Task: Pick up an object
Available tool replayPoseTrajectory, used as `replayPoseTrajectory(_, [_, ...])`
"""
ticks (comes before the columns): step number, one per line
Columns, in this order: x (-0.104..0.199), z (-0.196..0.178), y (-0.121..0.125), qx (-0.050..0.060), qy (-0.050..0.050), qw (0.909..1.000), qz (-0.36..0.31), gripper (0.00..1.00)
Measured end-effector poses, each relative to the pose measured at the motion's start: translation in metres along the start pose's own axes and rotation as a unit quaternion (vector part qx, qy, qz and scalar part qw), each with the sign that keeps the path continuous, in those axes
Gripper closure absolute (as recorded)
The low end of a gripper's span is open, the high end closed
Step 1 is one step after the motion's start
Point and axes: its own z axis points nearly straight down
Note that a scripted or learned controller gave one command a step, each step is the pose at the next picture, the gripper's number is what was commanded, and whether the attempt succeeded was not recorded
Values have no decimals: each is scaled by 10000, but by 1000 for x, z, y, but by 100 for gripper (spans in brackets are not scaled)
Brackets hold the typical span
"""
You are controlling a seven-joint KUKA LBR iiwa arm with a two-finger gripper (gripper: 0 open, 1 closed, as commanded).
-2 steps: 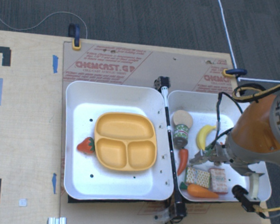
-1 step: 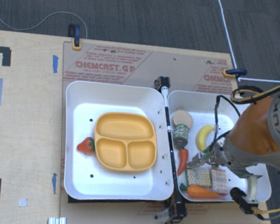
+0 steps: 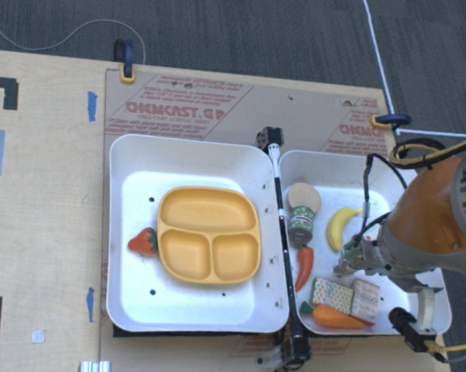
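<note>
Yellow and curved, a banana [image 3: 341, 227] lies in the right bin [image 3: 331, 166], just beside the gripper [image 3: 354, 261]; whether its fingers are released or clenched cannot be told. Brown cardboard [image 3: 183, 105] underlies both bins on a wooden bench [image 3: 39, 206] over grey carpet. A bottle [image 3: 301, 219], chili [image 3: 304, 267], carrot [image 3: 339, 316] and sponge [image 3: 333, 295] crowd nearby; the left bin [image 3: 124, 237] holds an orange divided plate [image 3: 209, 235] and strawberry [image 3: 142, 242].

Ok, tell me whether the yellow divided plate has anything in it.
Empty: the yellow divided plate shows three bare compartments; the strawberry lies outside it.
</note>
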Motion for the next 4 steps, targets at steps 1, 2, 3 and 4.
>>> replayPoseTrajectory(1, [0,0,0,3,1,10000,-2,0])
replayPoseTrajectory(2, [7,11,-3,54,57,10000,-16,0])
replayPoseTrajectory(3, [7,11,-3,52,52,10000,-10,0])
replayPoseTrajectory(4, [8,11,-3,51,45,10000,-7,0])
